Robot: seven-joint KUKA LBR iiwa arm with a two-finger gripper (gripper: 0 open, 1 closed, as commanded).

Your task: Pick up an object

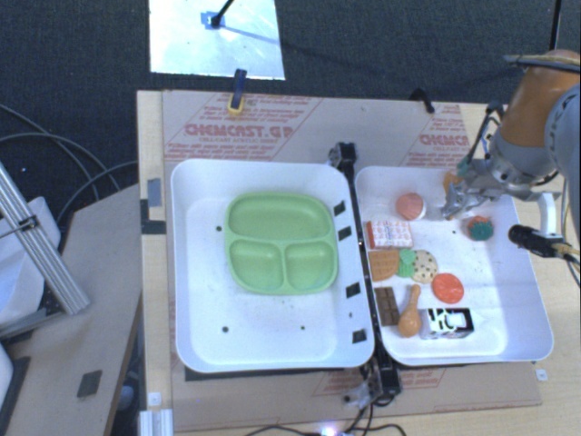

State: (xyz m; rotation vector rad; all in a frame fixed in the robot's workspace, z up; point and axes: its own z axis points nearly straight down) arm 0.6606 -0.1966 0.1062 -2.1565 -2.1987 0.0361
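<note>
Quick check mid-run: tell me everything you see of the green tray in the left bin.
The green tray is a pale green, plastic-looking divided plate with rounded corners: one wide compartment along its far side and two smaller ones along its near side. It lies flat and upright on the floor of the left bin, about central.

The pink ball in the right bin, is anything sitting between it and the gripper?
Nothing visible does. The gripper hangs just right of the pink ball, with bare bin floor between them. The green-and-orange piece lies on the gripper's other side.
</note>
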